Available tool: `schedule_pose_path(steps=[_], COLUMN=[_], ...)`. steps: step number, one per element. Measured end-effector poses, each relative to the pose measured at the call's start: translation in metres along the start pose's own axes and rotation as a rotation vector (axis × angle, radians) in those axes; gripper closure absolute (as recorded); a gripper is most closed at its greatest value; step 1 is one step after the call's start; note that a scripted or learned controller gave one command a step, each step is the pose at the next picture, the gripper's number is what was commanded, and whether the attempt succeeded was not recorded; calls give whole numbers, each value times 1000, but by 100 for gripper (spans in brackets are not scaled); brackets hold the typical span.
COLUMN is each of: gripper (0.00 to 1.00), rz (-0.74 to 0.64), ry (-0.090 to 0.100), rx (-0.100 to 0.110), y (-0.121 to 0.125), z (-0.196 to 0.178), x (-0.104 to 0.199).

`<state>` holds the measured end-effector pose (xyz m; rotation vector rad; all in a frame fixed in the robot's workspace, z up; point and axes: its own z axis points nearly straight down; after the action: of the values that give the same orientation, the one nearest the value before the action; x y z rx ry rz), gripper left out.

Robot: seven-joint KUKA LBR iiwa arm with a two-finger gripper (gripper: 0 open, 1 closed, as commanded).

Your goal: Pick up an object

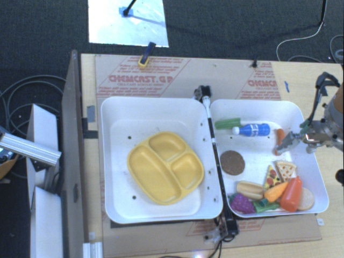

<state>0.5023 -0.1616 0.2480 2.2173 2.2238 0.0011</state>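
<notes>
My gripper (289, 142) hangs over the right part of the right bin (258, 107), reaching in from the right edge. A small orange piece (280, 135) lies right beside its tip; I cannot tell if they touch. Below it lie a pizza slice (285, 171), a carrot (276, 191), a red pepper (292, 193), a bun (250, 189) and purple grapes (243, 202). Towards the bin's back lie a blue bottle (255, 129) and a green stick (228, 123). A brown round cookie (233, 162) lies at the bin's left.
The left bin (115, 160) holds a yellow divided plate (165, 167). A black divider rail (214, 144) runs between the bins. Cables lie on the dark floor at the left and upper right.
</notes>
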Motion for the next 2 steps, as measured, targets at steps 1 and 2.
schedule_pose_path(steps=[1, 2], gripper=[0, 0], rz=[-7, 3], ry=[0, -1], rx=[-2, -2], y=[90, 87], z=[103, 67], x=[30, 1])
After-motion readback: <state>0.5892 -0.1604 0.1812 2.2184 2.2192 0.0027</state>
